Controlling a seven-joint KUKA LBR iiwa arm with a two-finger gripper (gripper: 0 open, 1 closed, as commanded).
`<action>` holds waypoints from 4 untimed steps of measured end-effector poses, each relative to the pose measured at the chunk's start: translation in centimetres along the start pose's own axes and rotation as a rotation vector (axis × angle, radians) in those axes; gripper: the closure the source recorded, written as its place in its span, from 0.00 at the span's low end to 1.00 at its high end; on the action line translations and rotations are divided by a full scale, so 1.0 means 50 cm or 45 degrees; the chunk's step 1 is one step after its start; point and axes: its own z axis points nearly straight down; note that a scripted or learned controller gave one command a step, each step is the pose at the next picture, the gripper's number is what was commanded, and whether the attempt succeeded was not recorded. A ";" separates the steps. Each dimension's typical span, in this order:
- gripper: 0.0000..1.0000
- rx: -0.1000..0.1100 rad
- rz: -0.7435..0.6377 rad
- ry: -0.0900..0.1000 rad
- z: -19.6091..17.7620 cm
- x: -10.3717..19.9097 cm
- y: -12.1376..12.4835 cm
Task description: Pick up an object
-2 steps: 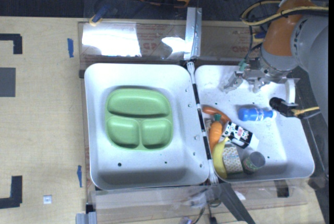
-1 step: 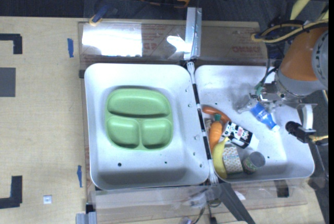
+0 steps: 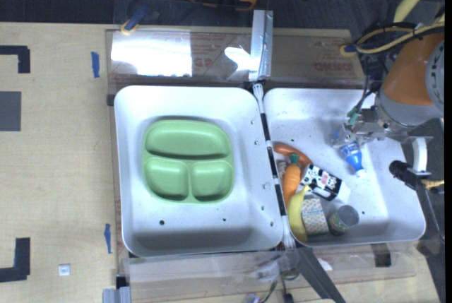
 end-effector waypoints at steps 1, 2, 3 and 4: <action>0.00 0.000 0.000 0.000 0.000 0.000 0.000; 1.00 -0.003 0.003 -0.001 -0.020 -0.002 0.001; 1.00 0.006 -0.228 0.001 -0.189 0.088 0.014; 1.00 0.013 0.166 0.002 -0.174 0.189 0.002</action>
